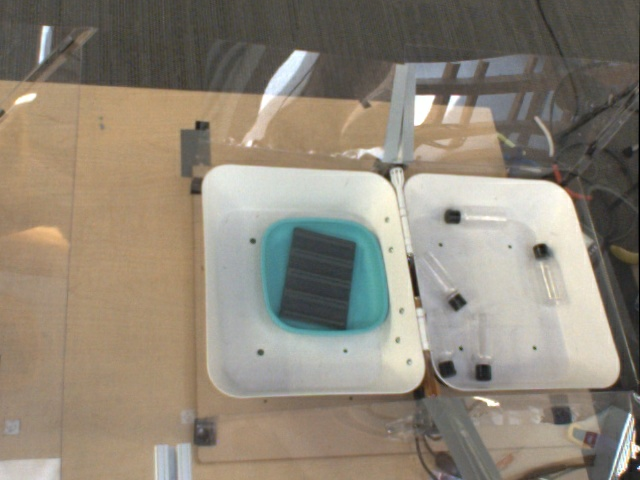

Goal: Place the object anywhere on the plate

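A dark grey ribbed rectangular block [318, 279] lies flat on the teal plate [373, 303]. The plate sits in the middle of the left white bin [232, 348]. The block rests slightly tilted, wholly within the plate's rim.
The right white bin [585, 353] holds several clear tubes with black caps, such as one [472, 215] at the back, one [546, 269] at the right and one [443, 283] near the left wall. A metal post [398, 118] rises behind the seam between the bins.
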`<action>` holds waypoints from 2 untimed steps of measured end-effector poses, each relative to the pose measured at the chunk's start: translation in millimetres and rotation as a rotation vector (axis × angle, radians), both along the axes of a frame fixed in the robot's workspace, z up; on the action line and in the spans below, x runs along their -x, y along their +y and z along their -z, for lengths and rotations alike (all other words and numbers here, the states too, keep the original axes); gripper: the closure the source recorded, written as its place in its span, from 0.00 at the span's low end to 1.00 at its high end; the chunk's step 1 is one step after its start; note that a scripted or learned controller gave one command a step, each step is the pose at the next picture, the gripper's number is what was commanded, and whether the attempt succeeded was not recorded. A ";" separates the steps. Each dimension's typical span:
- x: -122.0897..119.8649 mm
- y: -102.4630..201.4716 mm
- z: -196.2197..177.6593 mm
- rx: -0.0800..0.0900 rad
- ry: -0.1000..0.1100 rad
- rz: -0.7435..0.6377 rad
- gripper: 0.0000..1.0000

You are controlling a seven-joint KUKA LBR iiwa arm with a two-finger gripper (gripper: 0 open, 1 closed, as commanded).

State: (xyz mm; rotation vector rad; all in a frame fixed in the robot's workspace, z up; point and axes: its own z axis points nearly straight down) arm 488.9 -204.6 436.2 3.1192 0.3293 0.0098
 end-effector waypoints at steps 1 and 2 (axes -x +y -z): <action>0.0 0.0 0.0 0.000 0.000 0.000 0.00; 0.0 0.1 0.0 0.000 0.000 0.000 0.00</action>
